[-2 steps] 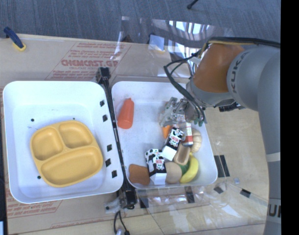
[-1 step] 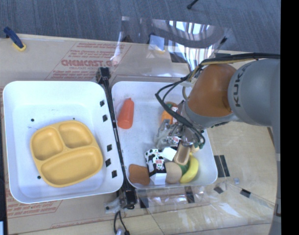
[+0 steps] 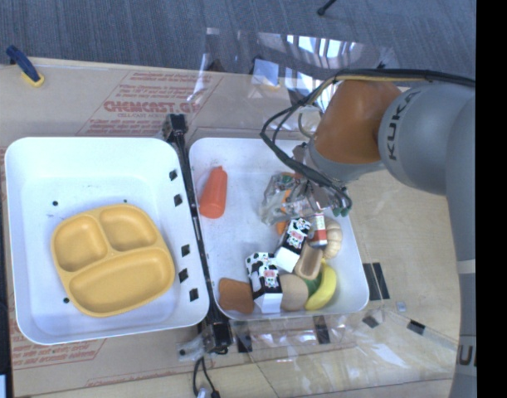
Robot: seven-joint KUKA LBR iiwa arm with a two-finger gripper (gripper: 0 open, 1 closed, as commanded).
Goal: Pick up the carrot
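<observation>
Nearest me, along the front wall of the right bin (image 3: 353, 247), I see a heap of toy food: a brown piece (image 3: 235, 295) at the bin's 7 o'clock corner, two cow-patterned cartons (image 3: 264, 274), and a yellow banana (image 3: 324, 289) at about 5 o'clock. In the left bin (image 3: 21, 189) sits a yellow divided plate (image 3: 112, 259).

Further back, the gripper (image 3: 288, 199) hangs over the middle of the right bin, under the arm's orange band (image 3: 353, 123). Its clear fingers blur into the clutter below, so I cannot tell how the jaws stand.

The carrot (image 3: 213, 191) lies at the gripper's 9 o'clock, close to the bin's left wall, pointing roughly 12 to 6. It lies apart from the jaws, bare white floor between them.
</observation>
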